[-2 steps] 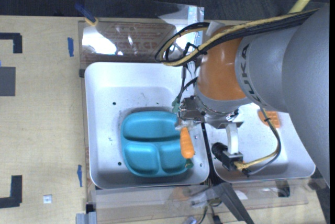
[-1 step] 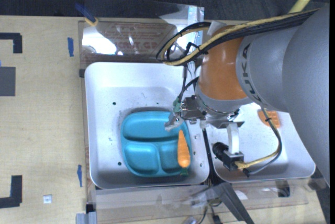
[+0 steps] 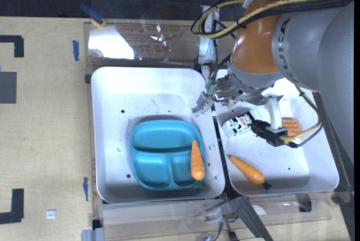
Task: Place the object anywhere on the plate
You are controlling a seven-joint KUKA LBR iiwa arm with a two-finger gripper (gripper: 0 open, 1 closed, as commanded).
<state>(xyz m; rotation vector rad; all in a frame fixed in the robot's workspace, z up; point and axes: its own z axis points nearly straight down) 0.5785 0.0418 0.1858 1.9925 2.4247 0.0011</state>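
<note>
A blue divided plate [image 3: 160, 158] lies in the left bin [image 3: 112, 99]. One orange carrot [image 3: 196, 161] rests on the plate's right rim, lying lengthwise along that edge. A second carrot [image 3: 246, 170] lies in the right bin [image 3: 315, 175], near its front left. My gripper [image 3: 204, 100] hangs over the divider between the two bins, just behind the plate's far right corner. I see nothing in it. The grey arm and its orange band cover the back of the right bin.
In the right bin, a small white item with dark print [image 3: 239, 123] lies by the divider. An orange ridged block [image 3: 289, 126] sits further right. A clear panel [image 3: 146, 40] stands behind the left bin.
</note>
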